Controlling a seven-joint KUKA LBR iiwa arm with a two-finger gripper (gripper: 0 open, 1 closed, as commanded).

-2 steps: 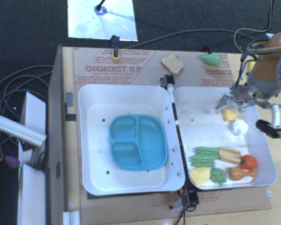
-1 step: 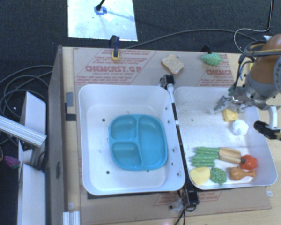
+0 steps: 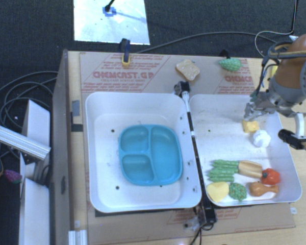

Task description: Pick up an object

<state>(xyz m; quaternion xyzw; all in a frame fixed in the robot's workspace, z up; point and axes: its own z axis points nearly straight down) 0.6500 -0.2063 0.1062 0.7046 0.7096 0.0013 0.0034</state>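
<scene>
while the arm (image 3: 290, 70) reaches in from the right over the right bin (image 3: 222, 119), its gripper (image 3: 255, 112) sits low at the bin's upper right part, directly above a small yellow piece (image 3: 250, 127). whether that piece is between the fingers or only under them cannot be told, and whether the gripper is apart or together cannot be told either. just beside the yellow piece, lower right, lies a white lump (image 3: 261, 139).

along the near side of the right bin there is a cluster of toy food: green beans (image 3: 223, 170), a bread roll (image 3: 250, 168), a tomato (image 3: 271, 176), a tan pear shape (image 3: 260, 189), a green broccoli bit (image 3: 238, 191) and a yellow round piece (image 3: 218, 191), all close together, some touching.

the left bin (image 3: 104, 111) holds a blue tray (image 3: 150, 154) with compartments, lying flat near its middle.

behind the bins, on the cardboard (image 3: 143, 70), lie a toast slice (image 3: 187, 70) and a green knobbly item (image 3: 230, 64), well apart from each other. a yellow clamp (image 3: 125, 52) grips the cardboard's far edge.
</scene>
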